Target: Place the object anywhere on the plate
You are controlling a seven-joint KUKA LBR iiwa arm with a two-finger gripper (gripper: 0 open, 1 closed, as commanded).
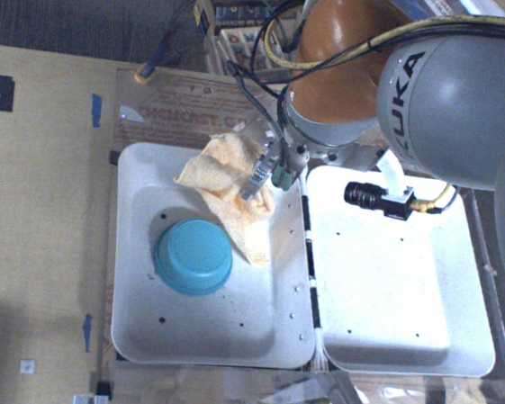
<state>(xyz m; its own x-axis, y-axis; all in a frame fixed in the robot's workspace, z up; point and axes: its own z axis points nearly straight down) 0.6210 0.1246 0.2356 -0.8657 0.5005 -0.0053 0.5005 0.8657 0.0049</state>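
One cloth (228,194), lengthwise upper-left to lower-right

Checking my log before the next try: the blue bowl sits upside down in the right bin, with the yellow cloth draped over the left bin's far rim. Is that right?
Not quite. The camera view shows the blue bowl upside down in the left bin, not the right bin. The yellow cloth is draped over the left bin's far rim, as you said.

In the left bin (130,319), bowl (194,255) lies before cloth (227,189) (touching).
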